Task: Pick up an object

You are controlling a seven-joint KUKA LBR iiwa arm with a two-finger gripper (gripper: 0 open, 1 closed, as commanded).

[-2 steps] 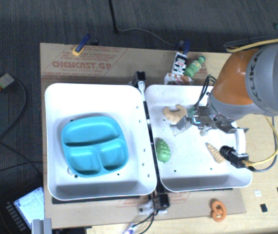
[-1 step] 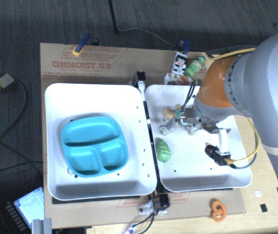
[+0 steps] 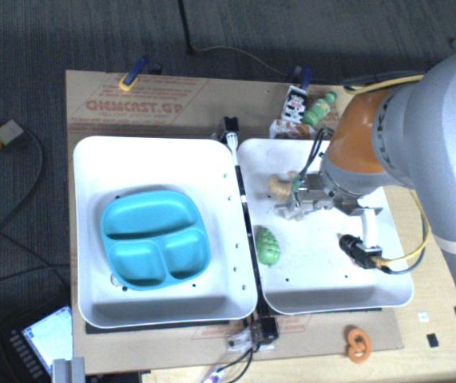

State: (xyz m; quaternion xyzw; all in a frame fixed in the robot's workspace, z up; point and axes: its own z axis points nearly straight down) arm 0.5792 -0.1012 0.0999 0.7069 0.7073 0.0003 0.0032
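Robotics lab (clamped bench (image 3: 132,106), white bins (image 3: 92,158))

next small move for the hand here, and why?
Probably a short shift toward the left rim and toward the near edge, to centre over the green object. The hand sits low in the right bin, above and right of it in the view, beside a small tan item.
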